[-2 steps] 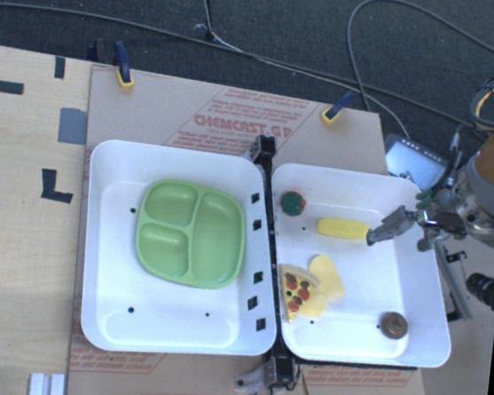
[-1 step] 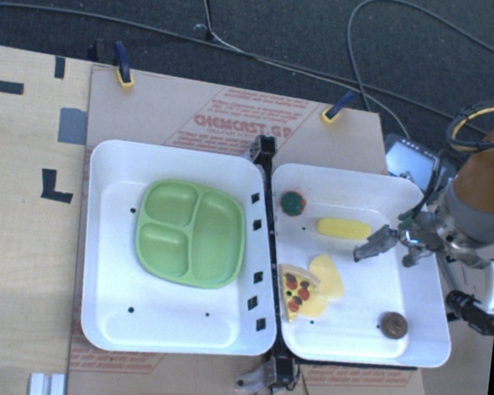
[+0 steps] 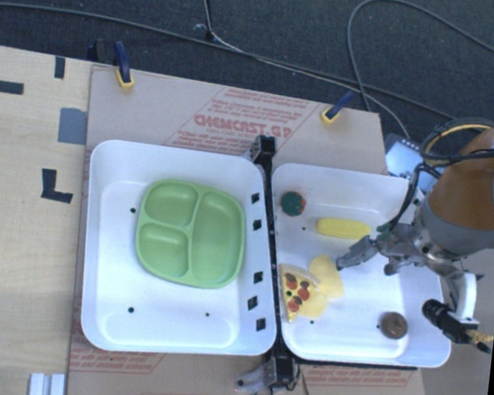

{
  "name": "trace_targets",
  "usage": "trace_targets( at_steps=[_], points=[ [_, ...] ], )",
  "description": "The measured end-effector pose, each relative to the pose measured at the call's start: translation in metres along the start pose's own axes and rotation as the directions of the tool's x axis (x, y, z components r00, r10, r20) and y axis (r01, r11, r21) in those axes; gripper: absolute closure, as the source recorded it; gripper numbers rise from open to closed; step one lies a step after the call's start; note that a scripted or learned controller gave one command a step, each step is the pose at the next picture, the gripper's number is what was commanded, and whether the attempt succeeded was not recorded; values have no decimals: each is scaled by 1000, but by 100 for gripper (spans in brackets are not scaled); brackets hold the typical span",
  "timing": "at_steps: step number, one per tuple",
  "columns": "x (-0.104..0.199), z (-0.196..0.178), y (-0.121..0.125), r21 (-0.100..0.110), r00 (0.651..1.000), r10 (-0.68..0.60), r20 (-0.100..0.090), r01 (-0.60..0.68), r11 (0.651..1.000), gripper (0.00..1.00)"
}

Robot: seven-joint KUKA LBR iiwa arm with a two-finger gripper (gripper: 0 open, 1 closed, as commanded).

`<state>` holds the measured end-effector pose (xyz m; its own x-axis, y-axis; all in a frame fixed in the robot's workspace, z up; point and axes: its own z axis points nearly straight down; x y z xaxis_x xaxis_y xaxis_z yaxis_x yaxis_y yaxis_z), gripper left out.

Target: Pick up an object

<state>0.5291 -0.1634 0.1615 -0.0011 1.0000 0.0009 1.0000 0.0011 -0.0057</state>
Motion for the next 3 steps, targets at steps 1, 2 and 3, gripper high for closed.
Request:
trace_targets(
  at_steps=[1,2,3],
  points=[
    [-4,54,-10,1,1000,1,0,-1,1000,0],
    [-3,41,-9,-3,1000,-1,0,1,1000,100],
    [-1,-19,-14,-9,1000,0,2,0,1000,100]
  ],
)
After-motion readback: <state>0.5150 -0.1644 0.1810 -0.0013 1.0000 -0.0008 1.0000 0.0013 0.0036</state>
